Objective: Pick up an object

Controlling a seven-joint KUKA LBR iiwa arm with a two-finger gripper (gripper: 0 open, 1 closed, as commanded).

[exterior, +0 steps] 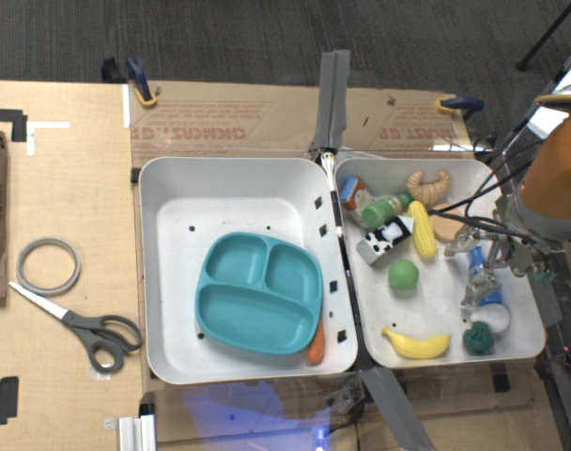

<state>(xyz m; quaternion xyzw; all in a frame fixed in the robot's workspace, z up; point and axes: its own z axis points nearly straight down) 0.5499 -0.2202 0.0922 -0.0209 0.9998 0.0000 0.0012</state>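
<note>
The right bin (520, 346) holds several toy foods: a yellow banana (417, 344), a green ball (403, 275), a corn cob (422, 229), a green bottle (383, 209), a tan pastry (428, 186), a black-and-white block (384, 241) and a dark green piece (478, 338). My gripper (479, 280) hangs low over the bin's right side. It is right at a blue and white object (489, 296), which it partly hides. Whether it touches that object is unclear.
The left bin (163, 205) bears a teal divided plate (260, 292), with an orange carrot (316, 347) at its lower right edge. Scissors (88, 331) and a tape roll (48, 265) lie on the bench to the left. Cables (483, 200) run beside the wrist.
</note>
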